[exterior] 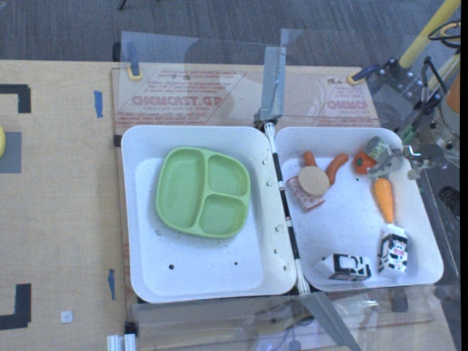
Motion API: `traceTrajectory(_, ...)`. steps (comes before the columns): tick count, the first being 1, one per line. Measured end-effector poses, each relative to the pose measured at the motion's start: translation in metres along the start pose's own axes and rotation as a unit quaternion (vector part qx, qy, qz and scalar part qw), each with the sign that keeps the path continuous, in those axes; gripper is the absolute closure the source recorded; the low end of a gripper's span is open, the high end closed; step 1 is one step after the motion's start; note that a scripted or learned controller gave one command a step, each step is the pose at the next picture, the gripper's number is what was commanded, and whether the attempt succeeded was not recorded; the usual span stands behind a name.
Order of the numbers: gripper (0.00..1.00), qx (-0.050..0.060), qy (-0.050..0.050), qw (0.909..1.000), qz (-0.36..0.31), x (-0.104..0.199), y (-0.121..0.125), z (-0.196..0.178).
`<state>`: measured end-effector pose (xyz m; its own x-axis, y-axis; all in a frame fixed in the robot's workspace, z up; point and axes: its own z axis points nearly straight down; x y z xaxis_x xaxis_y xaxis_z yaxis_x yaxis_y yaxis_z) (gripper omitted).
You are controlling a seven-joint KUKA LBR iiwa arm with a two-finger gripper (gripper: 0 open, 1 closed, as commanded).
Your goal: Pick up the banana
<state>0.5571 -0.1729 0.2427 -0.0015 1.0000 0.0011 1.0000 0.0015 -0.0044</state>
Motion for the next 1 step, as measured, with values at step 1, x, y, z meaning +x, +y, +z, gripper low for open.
traceTrajectory(1,0.0,-0.002,-0.001,0.9916,0.13,0.066,-0.0368,-0.0853)
